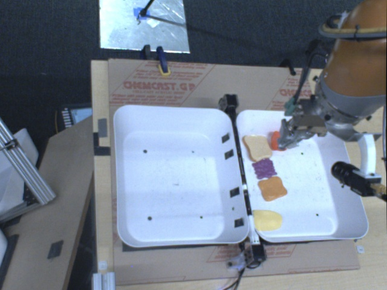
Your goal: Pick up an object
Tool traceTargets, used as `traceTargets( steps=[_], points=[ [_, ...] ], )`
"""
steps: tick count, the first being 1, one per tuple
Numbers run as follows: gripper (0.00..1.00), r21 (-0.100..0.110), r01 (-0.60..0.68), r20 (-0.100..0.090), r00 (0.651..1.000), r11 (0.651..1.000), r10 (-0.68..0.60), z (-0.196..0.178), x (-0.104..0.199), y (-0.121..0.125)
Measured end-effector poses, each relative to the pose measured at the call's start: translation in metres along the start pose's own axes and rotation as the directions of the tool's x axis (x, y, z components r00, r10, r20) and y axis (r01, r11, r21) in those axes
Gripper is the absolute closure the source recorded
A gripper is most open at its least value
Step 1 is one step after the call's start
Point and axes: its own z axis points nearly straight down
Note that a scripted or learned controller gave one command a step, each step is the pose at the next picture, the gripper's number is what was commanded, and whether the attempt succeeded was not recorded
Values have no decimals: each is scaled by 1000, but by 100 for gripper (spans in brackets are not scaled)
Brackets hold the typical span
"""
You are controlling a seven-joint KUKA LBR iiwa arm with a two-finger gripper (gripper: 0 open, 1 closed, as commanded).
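The likely target, a small red-orange object (275, 140), lies on the floor of the right-hand shallow white bin (320, 222), at about eleven o'clock of that bin's floor, and is partly hidden by the tool above it, so its shape cannot be made out. The two-finger gripper (286, 139) stands directly over its three o'clock side; whether the claw is released or clenched cannot be told from this angle, and no lift or secure hold is evident. At seven o'clock from the target lies a tan, bread-slice-shaped flat piece (257, 147), just beside it. Running toward six o'clock from there, along the bin's left wall, are a purple ridged flat piece (264, 168), an orange square flat piece (272, 189) and a pale yellow rounded piece (267, 220). The left-hand shallow white bin (127, 162) sits at nine o'clock, against the divider. Assessment: the approach appears complete and the tool is at working height; closure on the object, if not yet made, and the lift remain outstanding.
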Motion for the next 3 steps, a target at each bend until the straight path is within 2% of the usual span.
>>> traceTargets(
  steps=[1, 2, 3],
  points=[
    [100, -26, -1, -1, 1000, 1000, 1, -123, 42, -4],
    [100, -21, -14, 2, 1000, 1000, 14, -183, -16, -28],
    [100, -2, -2, 1, 1000, 1000, 2, -66, 33, -26]
  ],
)
